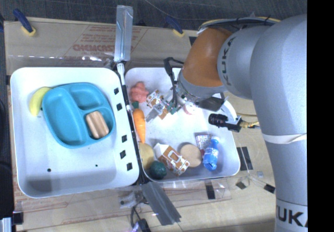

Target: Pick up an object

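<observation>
Arm (pixel 282 100): grey, enters from the right, bends across toward the middle of the view.
Orange band (pixel 204 61): above the wrist, facing the camera, upper centre.
Wrist: pointing down and leftward.
Claw (pixel 168 104): low, below the wrist, mostly hidden by it; finger state unclear.

Even, bright overhead light, soft shadows, slightly soft focus throughout.

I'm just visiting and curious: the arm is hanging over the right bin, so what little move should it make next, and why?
Probably lift slightly to test the grasp: the gripper sits right at the small white-and-orange patterned box, above the long orange carrot.
</observation>
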`<state>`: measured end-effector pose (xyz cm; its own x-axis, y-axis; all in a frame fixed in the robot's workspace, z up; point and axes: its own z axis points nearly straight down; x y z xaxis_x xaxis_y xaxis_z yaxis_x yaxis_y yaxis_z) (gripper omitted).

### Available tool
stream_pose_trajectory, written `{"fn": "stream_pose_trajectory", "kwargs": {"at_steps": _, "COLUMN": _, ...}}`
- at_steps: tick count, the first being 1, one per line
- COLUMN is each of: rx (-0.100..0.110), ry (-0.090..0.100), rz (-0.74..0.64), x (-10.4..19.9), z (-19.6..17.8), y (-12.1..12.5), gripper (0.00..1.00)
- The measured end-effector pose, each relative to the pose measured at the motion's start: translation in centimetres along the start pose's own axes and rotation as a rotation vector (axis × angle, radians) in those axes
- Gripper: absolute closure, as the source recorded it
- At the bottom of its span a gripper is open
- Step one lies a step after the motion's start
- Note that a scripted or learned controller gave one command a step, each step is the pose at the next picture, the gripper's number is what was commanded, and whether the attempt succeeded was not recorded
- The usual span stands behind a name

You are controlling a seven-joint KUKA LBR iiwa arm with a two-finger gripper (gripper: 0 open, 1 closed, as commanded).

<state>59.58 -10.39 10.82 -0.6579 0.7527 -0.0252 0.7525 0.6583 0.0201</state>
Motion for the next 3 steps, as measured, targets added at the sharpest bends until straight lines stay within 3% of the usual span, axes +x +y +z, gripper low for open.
{"fn": "stream_pose_trajectory", "kwargs": {"at_steps": 1, "rx": 0.007, "ry": 0.009, "rz": -0.108, "x": -3.1, "z": 0.0, "y": 3.3, "gripper": 0.00}}
{"fn": "stream_pose_trajectory", "kwargs": {"at_steps": 2, "rx": -0.011, "ry": -0.014, "rz": 0.086, "x": 0.0, "z": -0.3, "y": 1.2, "gripper": 0.00}}
{"fn": "stream_pose_trajectory", "kwargs": {"at_steps": 3, "rx": 0.016, "ry": 0.020, "rz": -0.078, "x": -4.0, "z": 1.5, "y": 2.4, "gripper": 0.00}}
